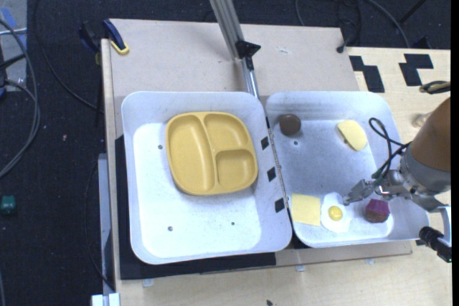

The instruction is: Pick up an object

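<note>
Single fixed camera above bench (215, 54), looking down at slant on both bins (143, 175).

No readable text, labels, brands or numbers anywhere; black square marker shapes (393, 70) on the light wooden desk (179, 57) carry no legible characters.

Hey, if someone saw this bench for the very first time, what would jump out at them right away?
The big yellow divided plate sits in the left bin and draws the eye first. In the right bin, the gripper hovers beside a purple piece, with a toy fried egg and a yellow cheese slice near the front edge.
</note>
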